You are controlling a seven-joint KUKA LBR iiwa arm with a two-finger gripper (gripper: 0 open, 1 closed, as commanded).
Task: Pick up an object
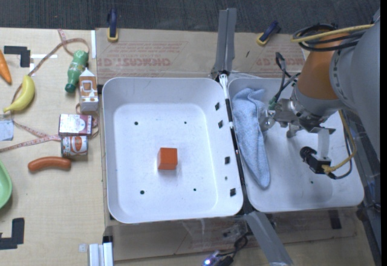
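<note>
An orange cube (168,158) sits alone near the middle of the left bin (121,198). A light blue towel (251,135) lies crumpled along the left side of the right bin (338,195). My gripper (266,121) is low over the right bin, at the towel's right edge near its upper part. The grey arm with its orange band (317,74) reaches in from the right above it. A black cable fitting (313,159) hangs off the wrist over the bin floor. The gripper's tip is partly hidden against the towel.
Left of the bins, the bench holds a banana (21,95), a carrot (5,68), a green bottle (76,68), a small carton (88,89), a can (75,145), a sausage (49,164) and a green plate (3,186). A grey post (226,41) stands between the bins.
</note>
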